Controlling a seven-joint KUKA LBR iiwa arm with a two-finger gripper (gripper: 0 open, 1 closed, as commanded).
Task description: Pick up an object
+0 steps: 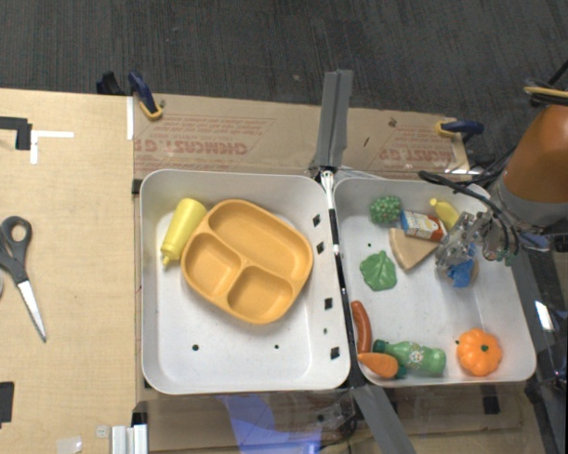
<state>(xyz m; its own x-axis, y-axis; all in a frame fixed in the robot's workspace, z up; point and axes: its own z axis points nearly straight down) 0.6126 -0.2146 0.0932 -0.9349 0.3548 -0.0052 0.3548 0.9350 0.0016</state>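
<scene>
The metal two-finger gripper (458,246) hangs low in the right white bin (518,318), directly over a small blue plastic object (462,272), just right of the tan wedge-shaped toy (412,249). Whether it is apart or closed cannot be told. The blue object lies beneath and slightly nearer the camera; its long axis is unclear.

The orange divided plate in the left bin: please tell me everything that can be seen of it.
The orange divided plate looks like smooth plastic, with rounded corners and three compartments, one large and two smaller. It lies flat, face up, turned at an angle to the walls of the left bin. Its compartments hold nothing. A yellow bottle lies against its upper left edge. It looks whole and clean.
</scene>
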